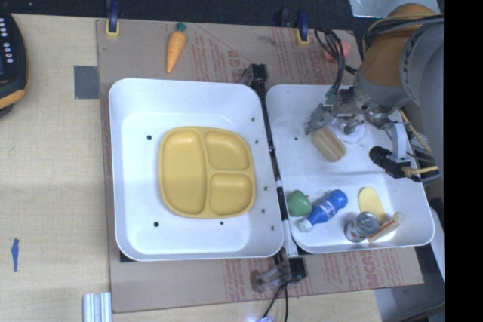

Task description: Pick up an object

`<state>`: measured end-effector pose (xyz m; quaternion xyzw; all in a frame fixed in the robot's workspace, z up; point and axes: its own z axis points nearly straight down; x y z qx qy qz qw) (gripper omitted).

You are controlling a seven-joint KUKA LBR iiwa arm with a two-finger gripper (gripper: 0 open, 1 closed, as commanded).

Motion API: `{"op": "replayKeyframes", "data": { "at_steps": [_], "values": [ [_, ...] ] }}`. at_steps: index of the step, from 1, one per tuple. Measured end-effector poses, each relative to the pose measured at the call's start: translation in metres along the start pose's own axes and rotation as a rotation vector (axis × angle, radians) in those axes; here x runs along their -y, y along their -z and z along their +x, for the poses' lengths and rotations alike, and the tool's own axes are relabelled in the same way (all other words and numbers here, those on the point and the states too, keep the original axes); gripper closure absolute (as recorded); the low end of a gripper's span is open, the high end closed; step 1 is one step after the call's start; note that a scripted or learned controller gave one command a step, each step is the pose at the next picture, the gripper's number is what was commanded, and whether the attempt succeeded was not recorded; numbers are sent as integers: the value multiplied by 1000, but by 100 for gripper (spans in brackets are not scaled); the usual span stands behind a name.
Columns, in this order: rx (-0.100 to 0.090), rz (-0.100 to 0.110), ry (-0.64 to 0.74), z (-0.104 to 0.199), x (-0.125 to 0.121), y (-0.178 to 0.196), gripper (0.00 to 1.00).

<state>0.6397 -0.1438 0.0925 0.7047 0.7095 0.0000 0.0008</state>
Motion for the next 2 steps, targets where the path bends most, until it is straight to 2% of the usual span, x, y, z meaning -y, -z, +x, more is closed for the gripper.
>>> {"op": "replayKeyframes", "data": {
  "at_steps": [1,2],
  "values": [
    [-1,8,-3,5,34,-1,0],
    [0,6,-1,4,32,10,100]
  ]
}}
